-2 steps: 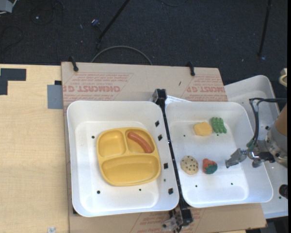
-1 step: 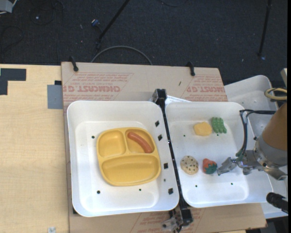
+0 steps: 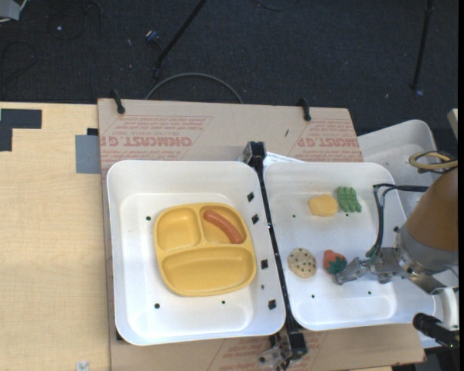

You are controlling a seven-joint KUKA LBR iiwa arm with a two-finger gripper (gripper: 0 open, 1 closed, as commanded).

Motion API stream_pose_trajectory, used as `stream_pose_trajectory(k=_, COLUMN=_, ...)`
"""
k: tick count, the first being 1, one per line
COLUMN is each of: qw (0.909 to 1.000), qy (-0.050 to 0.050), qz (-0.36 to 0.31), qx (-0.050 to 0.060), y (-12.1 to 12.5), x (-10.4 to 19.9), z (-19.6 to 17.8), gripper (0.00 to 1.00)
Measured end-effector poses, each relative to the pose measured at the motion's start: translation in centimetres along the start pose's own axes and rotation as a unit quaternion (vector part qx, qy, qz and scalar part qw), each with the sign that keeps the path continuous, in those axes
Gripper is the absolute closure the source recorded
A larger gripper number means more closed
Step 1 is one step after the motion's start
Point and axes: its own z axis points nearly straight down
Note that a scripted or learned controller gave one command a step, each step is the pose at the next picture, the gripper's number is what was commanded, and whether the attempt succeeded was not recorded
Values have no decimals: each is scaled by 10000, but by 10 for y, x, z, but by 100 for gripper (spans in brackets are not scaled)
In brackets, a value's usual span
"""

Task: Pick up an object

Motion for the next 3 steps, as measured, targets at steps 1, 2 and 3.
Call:
stream_pose_trajectory(k=1, qw=10000, qy=0, qz=15, qx=-9, y=1, x=-1, z=-12, gripper=100)
stream_pose_trajectory(k=2, qw=10000, qy=-9, qz=-13, qx=-20, y=6, x=2, z=-74, gripper=100)
stream_pose_trajectory(k=3, qw=10000, qy=-11, qz=-13, qx=-25, y=7, x=2, z=-126, gripper=100)
